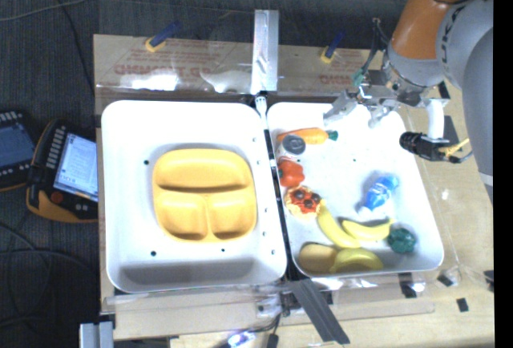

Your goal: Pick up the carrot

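Observation:
The carrot [309,135] is orange with a small green tip and lies at the far left of the right bin [417,178], close to the wall between the bins. My gripper [358,111] hangs over the bin's far edge, just right of the carrot's green tip and apart from it. Its two fingers are spread open with nothing between them.
Beside the carrot are a grey round piece [293,144] and a red pepper [290,171]. Further forward lie a speckled red item [303,198], bananas [353,228], a blue bottle [377,192] and a green piece [402,239]. A yellow divided tray [205,192] sits in the left bin [128,178].

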Robot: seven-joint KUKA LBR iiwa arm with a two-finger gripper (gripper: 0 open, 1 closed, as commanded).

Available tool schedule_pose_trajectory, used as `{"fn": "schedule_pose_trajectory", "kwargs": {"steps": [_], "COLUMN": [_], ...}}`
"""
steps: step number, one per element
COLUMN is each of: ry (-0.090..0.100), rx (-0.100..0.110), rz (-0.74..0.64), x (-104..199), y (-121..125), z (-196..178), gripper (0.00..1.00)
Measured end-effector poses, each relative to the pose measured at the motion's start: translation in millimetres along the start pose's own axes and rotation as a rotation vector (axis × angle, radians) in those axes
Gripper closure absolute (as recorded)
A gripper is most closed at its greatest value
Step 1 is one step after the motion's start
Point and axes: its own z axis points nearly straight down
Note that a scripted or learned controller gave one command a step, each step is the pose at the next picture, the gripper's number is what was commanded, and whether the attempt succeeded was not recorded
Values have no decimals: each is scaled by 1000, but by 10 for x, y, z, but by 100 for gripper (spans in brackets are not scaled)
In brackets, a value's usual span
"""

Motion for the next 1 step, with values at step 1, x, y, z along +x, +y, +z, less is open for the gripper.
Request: {"fn": "schedule_pose_trajectory", "kwargs": {"steps": [1], "ry": [-7], "rx": [-2], "rz": [-206], "x": [368], "y": [102], "z": [1008], "gripper": [0]}}
